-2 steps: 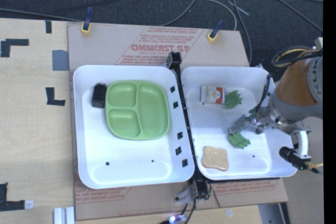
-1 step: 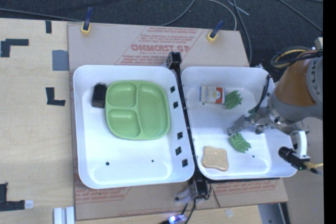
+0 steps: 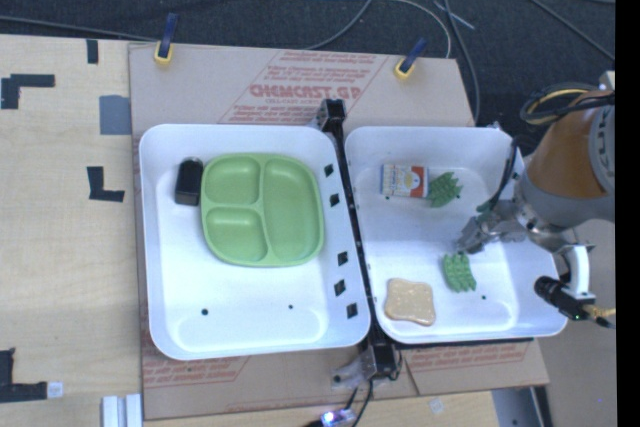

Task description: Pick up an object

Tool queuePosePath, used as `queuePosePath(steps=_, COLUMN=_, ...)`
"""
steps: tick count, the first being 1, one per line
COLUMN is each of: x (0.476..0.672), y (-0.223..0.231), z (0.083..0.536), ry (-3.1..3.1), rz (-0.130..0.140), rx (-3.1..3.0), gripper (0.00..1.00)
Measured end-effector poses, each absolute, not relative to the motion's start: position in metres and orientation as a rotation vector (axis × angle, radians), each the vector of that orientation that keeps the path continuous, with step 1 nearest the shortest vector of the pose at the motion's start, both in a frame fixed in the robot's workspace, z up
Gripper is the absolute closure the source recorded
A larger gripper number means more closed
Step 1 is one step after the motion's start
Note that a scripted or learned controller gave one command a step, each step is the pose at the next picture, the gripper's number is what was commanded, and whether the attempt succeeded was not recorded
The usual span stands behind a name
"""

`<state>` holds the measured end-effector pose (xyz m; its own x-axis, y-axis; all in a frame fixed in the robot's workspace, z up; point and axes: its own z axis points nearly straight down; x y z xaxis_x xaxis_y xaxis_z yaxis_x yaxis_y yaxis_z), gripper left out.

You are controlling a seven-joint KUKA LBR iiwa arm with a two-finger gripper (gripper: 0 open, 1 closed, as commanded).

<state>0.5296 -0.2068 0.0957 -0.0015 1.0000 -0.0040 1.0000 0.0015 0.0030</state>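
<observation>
1. Two shallow white plastic bins are seen side by side on the desk [image 3: 60, 245]. The left bin [image 3: 170, 315] carries a light green divided plastic tray [image 3: 263, 210] and a small black block [image 3: 188, 182] just beside the tray's left edge.

2. The right bin [image 3: 500, 315] carries four loose items: a small white and red carton [image 3: 403, 181] toward the far side, a green leafy toy piece [image 3: 443, 188] just to its right, a second green leafy toy piece [image 3: 459, 271] nearer the middle, and a tan slice of toy bread [image 3: 410, 301] at the near left.

3. The end effector [image 3: 478, 237] is positioned low over the right bin, between the two green pieces and just to the far right of the second one. Nothing is seen between its fingers. Whether the fingers are open or closed cannot be told from this slanted view.

4. The step in hand is judged to be the approach to a grasp; the second green piece is the likeliest target, being closest.

5. For a sound grasp, it is advised that:
   - the end effector be centred over the second green piece, not left at its edge;
   - the fingers be spread wider than the piece before descent;
   - the descent be carried to the bin floor, since the piece lies low;
   - closure be completed before any lift.

6. Risk noted: an off-centre closure is judged likely to push the light piece aside.
</observation>
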Motion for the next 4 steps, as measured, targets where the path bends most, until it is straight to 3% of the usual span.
queuePosePath(steps=3, x=0.511, y=-0.214, z=0.257, ry=2.221, rz=0.000, rx=2.219, gripper=1.00)
queuePosePath(steps=4, x=0.516, y=-0.156, z=0.246, ry=2.224, rz=-0.002, rx=2.219, gripper=1.00)
